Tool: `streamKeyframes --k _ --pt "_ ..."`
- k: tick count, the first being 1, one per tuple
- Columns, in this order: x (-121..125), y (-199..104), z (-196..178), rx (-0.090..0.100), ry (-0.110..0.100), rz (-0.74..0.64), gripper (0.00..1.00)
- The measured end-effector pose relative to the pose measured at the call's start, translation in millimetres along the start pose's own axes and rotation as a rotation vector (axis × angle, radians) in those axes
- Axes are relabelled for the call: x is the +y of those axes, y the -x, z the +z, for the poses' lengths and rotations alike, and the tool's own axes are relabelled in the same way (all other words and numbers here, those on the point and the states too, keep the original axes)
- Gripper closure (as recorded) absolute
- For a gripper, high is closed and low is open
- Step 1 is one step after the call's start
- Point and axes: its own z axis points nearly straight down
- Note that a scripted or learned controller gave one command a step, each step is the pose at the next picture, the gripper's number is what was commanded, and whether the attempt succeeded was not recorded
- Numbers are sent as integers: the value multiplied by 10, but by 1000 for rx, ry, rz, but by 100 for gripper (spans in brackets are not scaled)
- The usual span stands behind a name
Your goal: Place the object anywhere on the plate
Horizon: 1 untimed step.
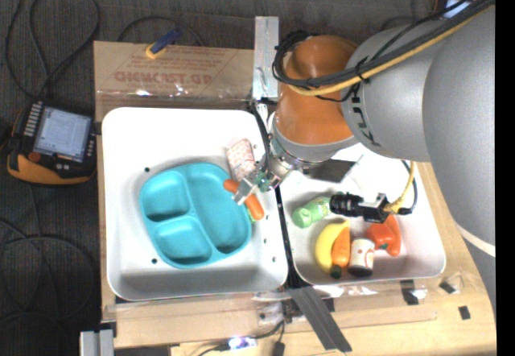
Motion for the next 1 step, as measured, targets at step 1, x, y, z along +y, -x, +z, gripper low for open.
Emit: streamKeyframes --k 1 --pt "-1 2 0 0 0 1 0"
